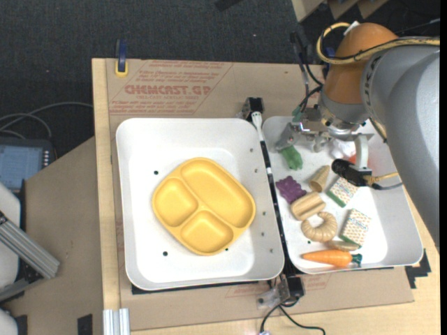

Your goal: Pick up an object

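From above and at a slant, a bench covered in brown board carries two shallow white bins side by side. The left bin [133, 187] holds a yellow divided plate [202, 204] with three compartments, lying flat near the bin's middle and turned at an angle.

The right bin [401, 215] is crowded with small toy foods. Near its upper left lies a green piece [293, 158]. Below it, close to the bin's left wall, sits a purple bunch of grapes [289, 187]. Just beside the grapes is a tan, roll-shaped piece [308, 204], and under that a pale ring like a bagel [319, 227]. A small tan cylinder [320, 179] stands to the right of the green piece. Two small printed packets [341, 191] and [355, 227] lie toward the middle of the bin, and an orange carrot [330, 258] rests along the front edge.

The grey arm [408, 110], with its orange band [353, 61], reaches in from the right and hangs over the upper part of the right bin. Its gripper [325, 132] sits low above the bin's far end, near the green piece. Whether it is open or closed cannot be told from here, and nothing can be seen held in it.
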Controlling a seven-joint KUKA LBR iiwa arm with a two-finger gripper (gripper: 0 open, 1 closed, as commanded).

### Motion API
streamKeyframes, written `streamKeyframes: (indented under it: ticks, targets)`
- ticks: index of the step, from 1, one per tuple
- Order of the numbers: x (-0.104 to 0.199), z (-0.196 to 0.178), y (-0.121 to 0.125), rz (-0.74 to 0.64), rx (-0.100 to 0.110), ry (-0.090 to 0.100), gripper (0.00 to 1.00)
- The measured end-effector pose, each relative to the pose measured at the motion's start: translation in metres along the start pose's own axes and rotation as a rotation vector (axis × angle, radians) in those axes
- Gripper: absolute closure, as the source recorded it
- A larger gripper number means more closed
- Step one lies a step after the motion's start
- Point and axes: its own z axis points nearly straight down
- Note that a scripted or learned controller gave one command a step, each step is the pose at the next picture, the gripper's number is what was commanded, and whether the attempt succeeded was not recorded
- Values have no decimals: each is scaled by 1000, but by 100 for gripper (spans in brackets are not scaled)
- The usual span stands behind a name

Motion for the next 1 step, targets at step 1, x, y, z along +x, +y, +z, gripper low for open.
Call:
streamKeyframes:
  ticks: [1]
  targets:
    - [-1,0,0,2,-2,0,0]
